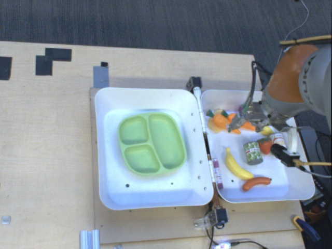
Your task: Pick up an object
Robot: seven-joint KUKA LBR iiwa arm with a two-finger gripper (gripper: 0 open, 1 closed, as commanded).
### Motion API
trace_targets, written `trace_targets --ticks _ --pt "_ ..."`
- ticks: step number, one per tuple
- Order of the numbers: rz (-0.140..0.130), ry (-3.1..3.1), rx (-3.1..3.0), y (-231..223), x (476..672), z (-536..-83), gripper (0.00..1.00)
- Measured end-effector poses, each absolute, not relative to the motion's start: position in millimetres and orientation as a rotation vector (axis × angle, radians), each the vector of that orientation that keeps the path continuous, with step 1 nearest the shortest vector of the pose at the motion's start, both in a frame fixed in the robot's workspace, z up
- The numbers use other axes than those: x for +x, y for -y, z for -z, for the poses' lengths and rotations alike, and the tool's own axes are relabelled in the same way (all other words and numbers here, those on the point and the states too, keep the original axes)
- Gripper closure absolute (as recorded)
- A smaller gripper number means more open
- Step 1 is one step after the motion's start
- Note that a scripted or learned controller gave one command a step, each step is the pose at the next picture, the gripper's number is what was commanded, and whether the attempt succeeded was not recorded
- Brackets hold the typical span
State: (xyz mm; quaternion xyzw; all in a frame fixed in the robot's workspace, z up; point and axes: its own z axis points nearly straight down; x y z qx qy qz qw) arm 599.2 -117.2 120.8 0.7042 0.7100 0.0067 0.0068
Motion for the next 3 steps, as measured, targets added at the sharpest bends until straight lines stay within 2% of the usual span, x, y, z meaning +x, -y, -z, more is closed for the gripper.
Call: trace_targets --ticks 1,2,3 --pt "-0.026 -2.222 2.199 116.3 600.6 -131.9 1.0" --pt "-0.026 -2.222 2.199 116.3 600.5 -131.8 0.0" --pt "-0.031 -2.224 2.195 115.1 601.9 -142.8 1.0"
